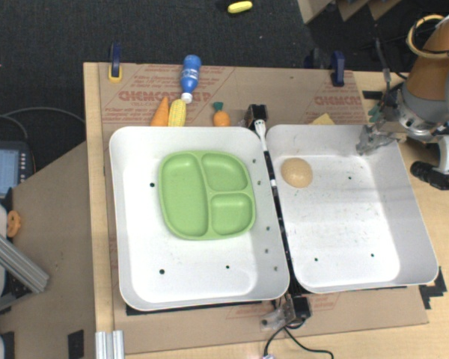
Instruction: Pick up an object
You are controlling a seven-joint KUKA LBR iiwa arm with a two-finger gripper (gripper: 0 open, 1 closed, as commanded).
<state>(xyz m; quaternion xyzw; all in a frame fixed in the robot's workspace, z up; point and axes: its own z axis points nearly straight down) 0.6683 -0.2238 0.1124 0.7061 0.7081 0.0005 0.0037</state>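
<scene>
A tan, bun-shaped object (296,173) lies in the right bin (359,238), near its far left corner. The gripper (371,140) hangs over the far right corner of that bin, about a hand's width right of the bun, with nothing visible in it. The grey arm with its orange band (432,58) comes in from the upper right.
A green divided plate (206,194) sits in the left bin (194,275). Behind the bins on the cardboard lie a blue-capped bottle (189,75), a corn cob (177,112), an orange carrot (159,113) and a small carrot (221,116).
</scene>
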